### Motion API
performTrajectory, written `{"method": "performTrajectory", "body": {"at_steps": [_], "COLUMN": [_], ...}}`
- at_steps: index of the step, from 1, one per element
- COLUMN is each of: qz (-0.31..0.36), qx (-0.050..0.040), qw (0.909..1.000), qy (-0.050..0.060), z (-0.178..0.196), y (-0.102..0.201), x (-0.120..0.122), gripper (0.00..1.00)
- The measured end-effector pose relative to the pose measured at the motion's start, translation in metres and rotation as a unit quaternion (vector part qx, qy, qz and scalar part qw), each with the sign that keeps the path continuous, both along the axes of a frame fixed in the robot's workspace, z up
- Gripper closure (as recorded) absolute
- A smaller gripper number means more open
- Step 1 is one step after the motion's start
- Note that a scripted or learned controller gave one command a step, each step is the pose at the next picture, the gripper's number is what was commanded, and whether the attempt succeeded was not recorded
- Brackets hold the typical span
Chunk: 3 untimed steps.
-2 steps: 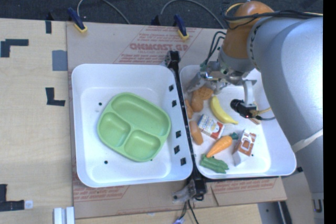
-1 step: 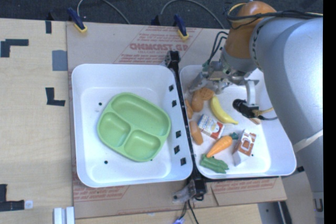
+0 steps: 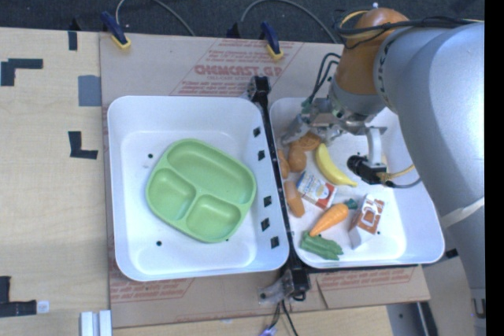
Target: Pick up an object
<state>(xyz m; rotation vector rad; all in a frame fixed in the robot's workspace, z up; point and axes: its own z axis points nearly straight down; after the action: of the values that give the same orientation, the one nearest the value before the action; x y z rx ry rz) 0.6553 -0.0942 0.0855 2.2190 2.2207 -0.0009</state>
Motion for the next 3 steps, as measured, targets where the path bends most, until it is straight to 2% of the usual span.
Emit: {"method": "performTrajectory", "body": {"at_steps": [1, 2, 3], "qz": [0.000, 0.001, 0.001], "qx": [0.0002, 0.0007, 0.0010], "qw": [1.0000, 1.0000, 1.0000], "qy": [-0.001, -0.001, 0.000], "z": [0.001, 0.000, 0.000], "y": [0.000, -0.004, -0.012], "x": [-0.029, 0.003, 0.014], "gripper": [0.00, 0.00, 0.00]}}
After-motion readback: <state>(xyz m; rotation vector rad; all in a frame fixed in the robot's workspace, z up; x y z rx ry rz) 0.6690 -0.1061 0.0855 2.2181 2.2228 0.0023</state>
